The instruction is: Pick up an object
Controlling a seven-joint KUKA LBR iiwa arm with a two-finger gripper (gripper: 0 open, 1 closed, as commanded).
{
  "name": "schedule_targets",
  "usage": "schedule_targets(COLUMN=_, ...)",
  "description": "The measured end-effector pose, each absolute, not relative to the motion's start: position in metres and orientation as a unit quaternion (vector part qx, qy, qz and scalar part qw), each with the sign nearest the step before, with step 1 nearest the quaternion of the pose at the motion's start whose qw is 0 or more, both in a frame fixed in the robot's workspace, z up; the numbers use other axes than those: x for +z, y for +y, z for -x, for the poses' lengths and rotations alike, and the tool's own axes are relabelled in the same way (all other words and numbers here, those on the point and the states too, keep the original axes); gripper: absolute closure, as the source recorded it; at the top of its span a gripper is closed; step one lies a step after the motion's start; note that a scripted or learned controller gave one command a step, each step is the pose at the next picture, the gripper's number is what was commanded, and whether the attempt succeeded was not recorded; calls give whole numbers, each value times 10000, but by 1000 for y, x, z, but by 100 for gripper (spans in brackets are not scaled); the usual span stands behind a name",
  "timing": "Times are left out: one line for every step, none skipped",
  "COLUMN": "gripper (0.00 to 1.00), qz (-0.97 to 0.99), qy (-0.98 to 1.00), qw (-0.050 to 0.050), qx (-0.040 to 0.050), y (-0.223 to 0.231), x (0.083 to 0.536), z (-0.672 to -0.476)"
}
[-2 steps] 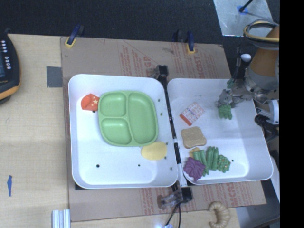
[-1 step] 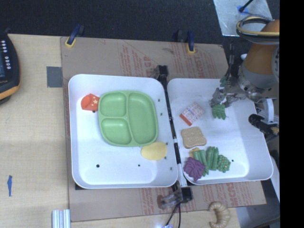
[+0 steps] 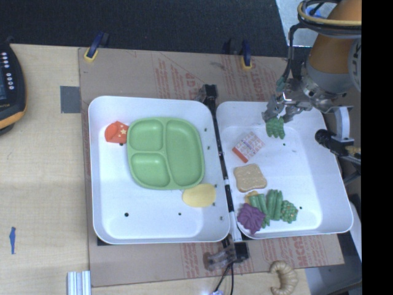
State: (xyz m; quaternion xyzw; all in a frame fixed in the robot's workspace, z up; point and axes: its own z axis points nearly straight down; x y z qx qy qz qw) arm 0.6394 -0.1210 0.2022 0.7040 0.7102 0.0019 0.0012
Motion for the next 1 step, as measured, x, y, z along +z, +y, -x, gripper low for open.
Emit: schedule_targets(gripper=100, qz=-7041, qy=7101, qw=-14, qx=4, y=-66, x=236, z=-617)
